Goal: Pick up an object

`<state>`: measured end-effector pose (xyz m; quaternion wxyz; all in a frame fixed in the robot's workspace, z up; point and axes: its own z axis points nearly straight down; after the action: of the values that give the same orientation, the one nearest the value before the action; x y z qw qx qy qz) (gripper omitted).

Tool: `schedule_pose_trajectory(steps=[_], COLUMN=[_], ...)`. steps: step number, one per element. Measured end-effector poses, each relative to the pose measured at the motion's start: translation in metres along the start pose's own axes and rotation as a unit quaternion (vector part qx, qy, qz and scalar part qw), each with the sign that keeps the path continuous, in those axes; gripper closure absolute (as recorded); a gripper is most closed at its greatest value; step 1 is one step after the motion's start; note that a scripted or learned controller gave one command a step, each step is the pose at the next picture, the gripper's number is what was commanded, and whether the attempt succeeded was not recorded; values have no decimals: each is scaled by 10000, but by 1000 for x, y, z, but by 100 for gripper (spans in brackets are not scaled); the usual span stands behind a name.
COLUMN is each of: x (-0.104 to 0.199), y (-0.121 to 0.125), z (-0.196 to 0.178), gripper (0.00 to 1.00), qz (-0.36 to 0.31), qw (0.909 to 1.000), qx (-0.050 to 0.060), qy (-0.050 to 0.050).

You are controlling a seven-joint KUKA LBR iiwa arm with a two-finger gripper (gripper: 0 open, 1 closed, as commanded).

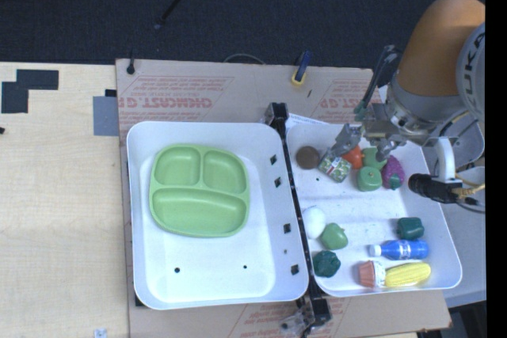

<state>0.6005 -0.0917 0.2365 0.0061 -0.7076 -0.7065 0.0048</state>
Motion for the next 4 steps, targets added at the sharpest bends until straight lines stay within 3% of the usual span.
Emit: schedule_pose_trajectory(steps=[1,3,4], x=[0,-8,-5], y=[2,6,6], z=[-8,115,151], gripper=[0,0,0], qz=[-9,-8,-5], qw=[10000,10000,10000], qx=[-72,-36,-49], qy=[-8,-2,-3])
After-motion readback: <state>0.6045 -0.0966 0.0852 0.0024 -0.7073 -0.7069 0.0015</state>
